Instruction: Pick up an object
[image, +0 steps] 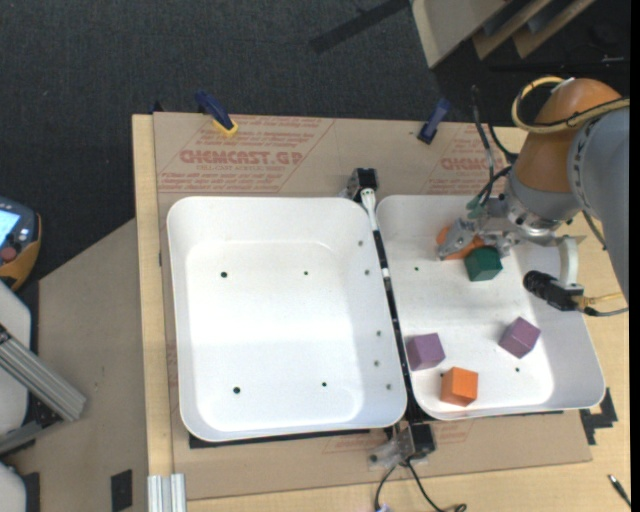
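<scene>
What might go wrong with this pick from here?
The claw sits low in the right bin with a green block and an orange piece crowded against it; it may nudge either aside or catch both. The bin's back wall is also near, leaving little room.

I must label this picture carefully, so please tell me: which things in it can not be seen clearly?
- Hand: open or shut cannot be told; too small, wrist above covers it.
- Orange thing at the hand: mostly hidden by the hand, shape unclear.
- Green block: its top edge lies under the hand; touching or apart is unclear.
- Arm: cut off by the right edge.
</scene>
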